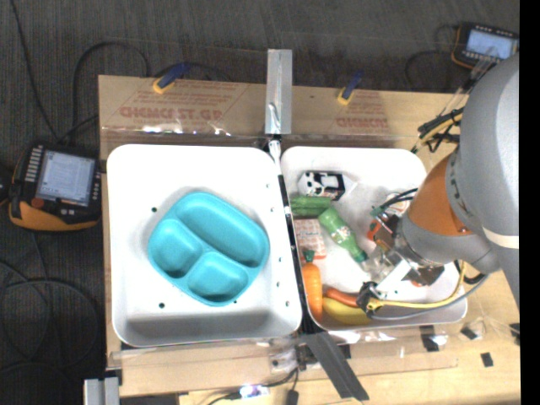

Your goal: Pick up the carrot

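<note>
End effector hovers low in the right white bin; grip state, cannot tell. The slim orange carrot lies just left of it, hugging the yellow banana. Risk: grabbing the banana instead.

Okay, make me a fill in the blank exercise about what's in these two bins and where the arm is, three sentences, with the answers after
1. The blue divided tray lies in the ______ bin as the camera sees it.
2. The carrot lies in the right bin, against the wall it shares with the ______ bin.
3. The gripper is over the ______ bin, near the banana.

Missing words: left; left; right
</note>
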Controlling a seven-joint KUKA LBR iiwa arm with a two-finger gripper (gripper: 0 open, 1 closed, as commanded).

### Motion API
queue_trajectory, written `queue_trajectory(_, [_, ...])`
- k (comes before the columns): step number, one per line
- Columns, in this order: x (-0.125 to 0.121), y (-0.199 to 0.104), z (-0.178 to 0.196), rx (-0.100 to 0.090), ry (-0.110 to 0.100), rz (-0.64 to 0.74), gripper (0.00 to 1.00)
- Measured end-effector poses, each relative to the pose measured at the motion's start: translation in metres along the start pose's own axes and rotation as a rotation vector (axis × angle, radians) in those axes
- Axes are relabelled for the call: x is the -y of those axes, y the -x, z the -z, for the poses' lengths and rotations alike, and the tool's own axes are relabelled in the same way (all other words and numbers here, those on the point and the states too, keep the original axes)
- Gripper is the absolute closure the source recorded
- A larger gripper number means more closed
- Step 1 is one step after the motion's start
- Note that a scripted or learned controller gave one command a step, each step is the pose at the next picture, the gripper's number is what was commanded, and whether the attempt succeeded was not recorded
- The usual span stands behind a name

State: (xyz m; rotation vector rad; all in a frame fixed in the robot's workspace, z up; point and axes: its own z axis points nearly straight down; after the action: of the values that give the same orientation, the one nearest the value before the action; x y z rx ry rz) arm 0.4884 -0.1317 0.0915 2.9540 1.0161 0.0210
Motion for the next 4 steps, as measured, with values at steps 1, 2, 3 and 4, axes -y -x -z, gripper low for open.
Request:
queue_trajectory(1, [-0.001,-0.04,-0.001,0.006,-0.004,0.346,1.0])
queue_trajectory(2, [-0.008,0.005,0.0,-0.004,-0.008,0.13,1.0])
queue_trajectory(3, [-0.059,0.04,-0.001,-0.011,-0.034,-0.294,1.0])
queue_trajectory(4, [-0.018,0.014,-0.001,0.002,-0.004,-0.457,1.0])
